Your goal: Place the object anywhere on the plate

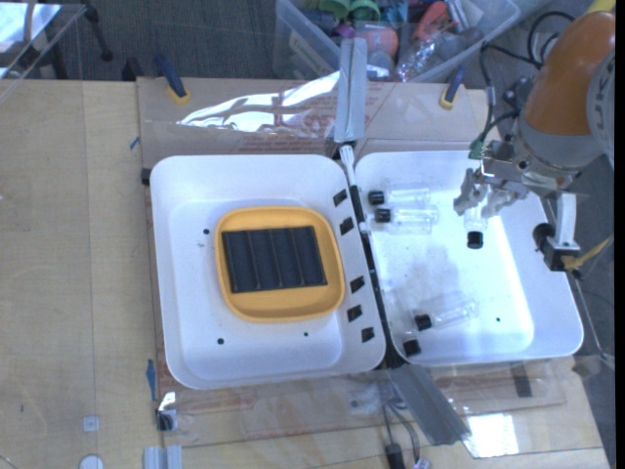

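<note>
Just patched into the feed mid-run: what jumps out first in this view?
The yellow plate with its dark ribbed centre stands out, sitting in the left bin. In the right bin, the gripper hangs over the upper part, with clear plastic bottles with black caps lying near it and lower down. Behind the bench, a clear tub of colourful objects catches the eye.
</note>
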`<state>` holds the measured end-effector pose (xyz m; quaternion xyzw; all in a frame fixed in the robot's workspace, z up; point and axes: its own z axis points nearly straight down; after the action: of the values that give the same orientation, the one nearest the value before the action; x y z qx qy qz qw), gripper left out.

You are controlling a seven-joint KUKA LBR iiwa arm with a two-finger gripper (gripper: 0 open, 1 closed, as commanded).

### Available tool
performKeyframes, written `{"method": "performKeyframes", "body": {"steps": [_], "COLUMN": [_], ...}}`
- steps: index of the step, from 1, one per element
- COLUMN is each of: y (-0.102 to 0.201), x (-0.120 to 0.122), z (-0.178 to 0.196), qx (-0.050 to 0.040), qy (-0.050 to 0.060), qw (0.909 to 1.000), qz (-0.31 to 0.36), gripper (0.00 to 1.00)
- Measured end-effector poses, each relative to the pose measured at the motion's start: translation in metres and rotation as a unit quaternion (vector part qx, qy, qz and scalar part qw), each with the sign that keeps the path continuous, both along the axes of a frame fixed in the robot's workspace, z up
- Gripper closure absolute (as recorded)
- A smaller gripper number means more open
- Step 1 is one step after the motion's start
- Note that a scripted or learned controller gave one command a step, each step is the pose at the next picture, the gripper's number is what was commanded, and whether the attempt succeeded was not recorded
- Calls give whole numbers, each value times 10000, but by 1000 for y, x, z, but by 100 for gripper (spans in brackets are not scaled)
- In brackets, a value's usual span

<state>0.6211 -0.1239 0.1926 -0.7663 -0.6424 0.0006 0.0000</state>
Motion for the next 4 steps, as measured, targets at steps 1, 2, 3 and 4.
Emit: {"method": "performKeyframes", "body": {"steps": [1, 2, 3, 4], "y": [28, 105, 121, 137], "x": [-2, 12, -45, -53], "z": [-4, -8, -8, -8], "qx": [11, 6, 13, 15], "qy": [10, -5, 10, 11], "qw": [9970, 9852, 9696, 9556], "qz": [777, 1711, 2447, 2945], "gripper": [100, 100, 100, 100]}}
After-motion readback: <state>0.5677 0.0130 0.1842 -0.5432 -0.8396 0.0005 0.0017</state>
